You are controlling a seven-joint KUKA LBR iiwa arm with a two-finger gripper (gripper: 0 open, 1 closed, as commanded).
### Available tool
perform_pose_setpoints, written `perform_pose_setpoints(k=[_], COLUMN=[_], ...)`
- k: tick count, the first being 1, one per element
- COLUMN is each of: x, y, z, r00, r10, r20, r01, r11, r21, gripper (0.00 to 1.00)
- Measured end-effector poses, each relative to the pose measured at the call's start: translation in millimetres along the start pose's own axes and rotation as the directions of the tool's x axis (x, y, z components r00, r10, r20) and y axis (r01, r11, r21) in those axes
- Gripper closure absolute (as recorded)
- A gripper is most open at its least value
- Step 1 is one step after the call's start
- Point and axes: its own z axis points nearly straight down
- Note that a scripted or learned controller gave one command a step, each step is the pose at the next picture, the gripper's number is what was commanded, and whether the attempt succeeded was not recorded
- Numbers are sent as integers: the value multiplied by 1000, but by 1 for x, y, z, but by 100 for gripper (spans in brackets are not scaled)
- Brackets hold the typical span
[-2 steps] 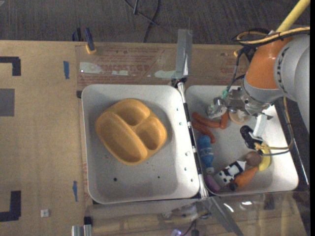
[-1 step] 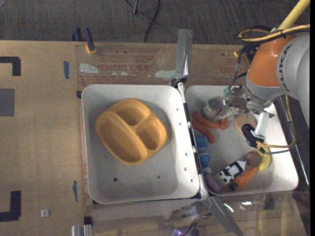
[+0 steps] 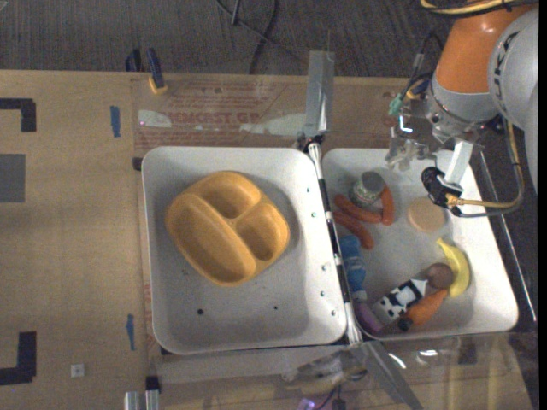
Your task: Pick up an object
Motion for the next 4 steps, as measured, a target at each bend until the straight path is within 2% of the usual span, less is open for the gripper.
perform_pose_setpoints(k=[1,2,3,4], x=[0,-43,-45,-52], y=[0,8,1,-1], z=[0,79,84,87], r00=[1000,998,996,998], r10=[0,-59,-93,-55], r20=[0,-2,-1,-10], r01=[0,59,93,54], r11=[1000,998,994,996], r21=[1,-39,-56,-66], gripper=[0,0,0,0])
